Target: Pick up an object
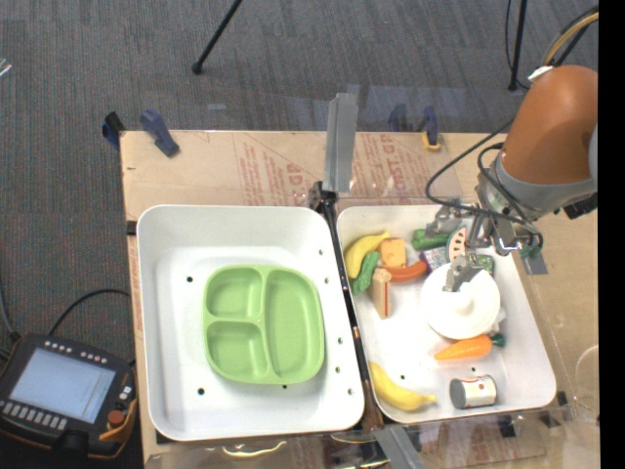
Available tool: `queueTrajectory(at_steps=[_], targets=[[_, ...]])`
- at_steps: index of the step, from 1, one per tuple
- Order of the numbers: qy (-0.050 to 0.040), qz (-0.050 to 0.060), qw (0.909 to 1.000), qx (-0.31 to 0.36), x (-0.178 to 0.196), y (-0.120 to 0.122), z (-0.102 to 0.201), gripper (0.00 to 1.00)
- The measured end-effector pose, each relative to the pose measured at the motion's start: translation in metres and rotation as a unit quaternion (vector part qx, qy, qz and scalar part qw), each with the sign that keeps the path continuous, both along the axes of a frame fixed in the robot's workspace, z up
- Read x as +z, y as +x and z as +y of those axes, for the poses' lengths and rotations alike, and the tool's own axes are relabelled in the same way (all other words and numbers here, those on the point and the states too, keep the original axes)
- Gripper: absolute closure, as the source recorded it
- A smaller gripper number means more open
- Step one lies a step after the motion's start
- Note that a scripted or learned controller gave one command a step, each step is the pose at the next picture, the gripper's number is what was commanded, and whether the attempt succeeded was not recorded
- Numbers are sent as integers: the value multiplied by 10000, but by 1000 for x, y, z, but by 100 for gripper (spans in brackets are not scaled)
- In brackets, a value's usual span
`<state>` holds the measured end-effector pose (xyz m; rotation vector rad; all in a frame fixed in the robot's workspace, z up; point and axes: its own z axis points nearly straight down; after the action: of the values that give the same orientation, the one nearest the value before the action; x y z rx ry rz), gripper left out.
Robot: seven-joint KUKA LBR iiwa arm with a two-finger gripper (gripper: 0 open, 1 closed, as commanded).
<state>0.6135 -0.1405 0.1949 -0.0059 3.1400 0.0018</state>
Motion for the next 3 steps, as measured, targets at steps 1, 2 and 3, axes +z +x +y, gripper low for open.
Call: queueTrajectory(at_steps=[1, 2, 3], targets=[[0, 6, 9900, -1408, -102, 12, 32, 0], [-4, 24, 9424, -3345, -105, 22, 44, 0], [-8, -19, 9436, -3310, -94, 24, 46, 100]])
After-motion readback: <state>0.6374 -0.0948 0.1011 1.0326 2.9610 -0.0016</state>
